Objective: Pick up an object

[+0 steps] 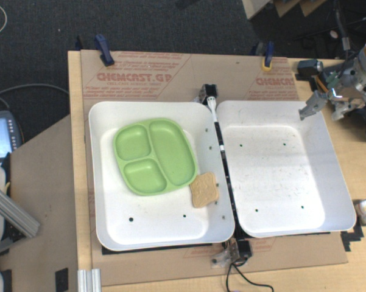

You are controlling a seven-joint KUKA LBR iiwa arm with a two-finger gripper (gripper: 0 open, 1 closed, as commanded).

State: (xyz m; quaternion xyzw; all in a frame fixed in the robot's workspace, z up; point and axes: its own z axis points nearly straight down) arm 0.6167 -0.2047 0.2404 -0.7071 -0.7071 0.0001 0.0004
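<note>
Two shallow white bins were set side by side on the table [170,72], which was covered with brown printed board held by a blue clamp [103,49] and a yellow clamp [268,55]. In the left bin [103,163], a smooth green divided tray [154,156] with three rounded compartments was placed; a tan, rough, roughly square sponge-like piece [204,190] lay touching its lower right edge. The right bin [280,169] was lightly speckled. The claw [313,105] was positioned over that bin's far right corner, well apart from both objects; its opening could not be determined.
</note>
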